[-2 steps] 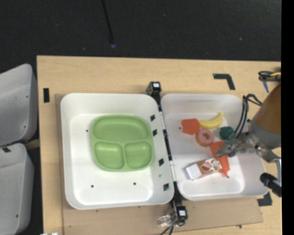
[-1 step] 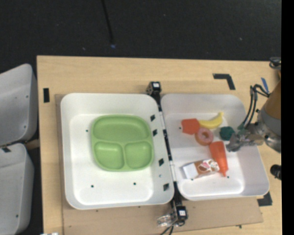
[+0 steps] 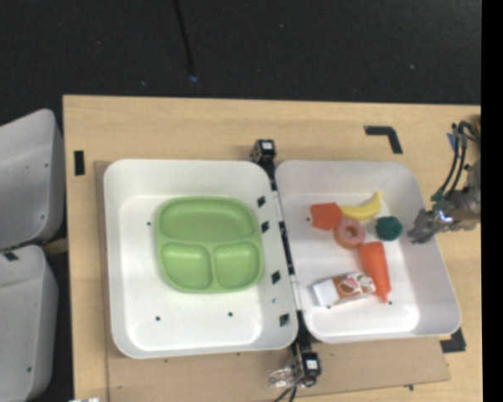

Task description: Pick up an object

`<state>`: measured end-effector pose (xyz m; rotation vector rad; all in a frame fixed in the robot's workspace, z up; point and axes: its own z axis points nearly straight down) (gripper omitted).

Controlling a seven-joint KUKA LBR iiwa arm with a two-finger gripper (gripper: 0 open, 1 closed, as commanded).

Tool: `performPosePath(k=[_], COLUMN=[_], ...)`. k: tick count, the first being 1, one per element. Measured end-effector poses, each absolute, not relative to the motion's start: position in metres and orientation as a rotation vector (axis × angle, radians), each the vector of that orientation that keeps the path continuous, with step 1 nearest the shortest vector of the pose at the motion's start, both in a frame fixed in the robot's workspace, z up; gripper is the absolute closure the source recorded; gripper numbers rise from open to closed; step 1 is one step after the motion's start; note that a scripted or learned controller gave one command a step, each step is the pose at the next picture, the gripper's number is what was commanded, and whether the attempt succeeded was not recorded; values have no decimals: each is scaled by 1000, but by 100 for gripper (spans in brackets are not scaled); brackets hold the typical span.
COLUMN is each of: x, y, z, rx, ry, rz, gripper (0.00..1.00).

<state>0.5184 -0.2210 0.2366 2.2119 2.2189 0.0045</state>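
Reaching in from the right edge, the hand sits at the rim of the right bin, its metal tip just beside the teal ball to its left; nothing is seen in its grip, and how far open it is cannot be told. Counted in the right bin: one teal ball, one yellow banana, one orange-red block, one pink ring, one orange carrot, one small white carton. Ring touches block and lies just beside the carrot top; carton lies against the carrot's lower end. Left bin holds one green divided plate. Both bins rest on the wooden tabletop. The ball lies between hand and ring.
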Motion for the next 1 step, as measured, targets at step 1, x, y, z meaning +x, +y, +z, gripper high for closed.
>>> performPosePath(k=[1], x=[519], y=[-222], z=[237], rx=[2213], ry=[2226], rz=[1], gripper=[100])
